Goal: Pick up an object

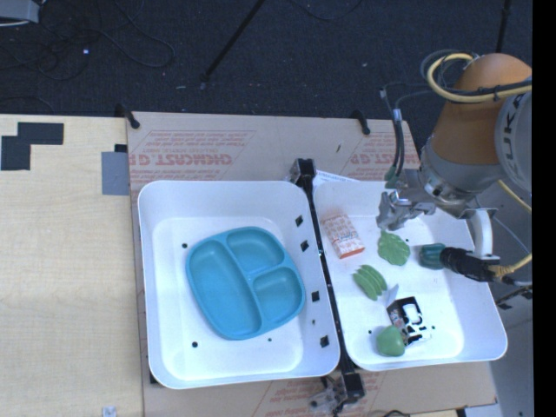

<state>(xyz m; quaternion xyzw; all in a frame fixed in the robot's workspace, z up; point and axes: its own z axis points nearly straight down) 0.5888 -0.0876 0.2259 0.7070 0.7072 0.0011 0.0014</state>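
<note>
My gripper (396, 218) hangs over the back part of the right bin (469, 337), close above a green leafy toy (394, 250), and nothing shows held in it. In the same bin lie a small orange and white box (341, 234), a second green ribbed piece (371, 281), a round green fruit (391, 342) and a black and white item (408, 312) beside that fruit.
The left bin (165, 224) holds a blue divided plate (245, 281). A black divider with clips (318, 268) runs between the bins. The arm's orange band (476, 102) rises at the right. Cardboard (208, 150) lies under both bins.
</note>
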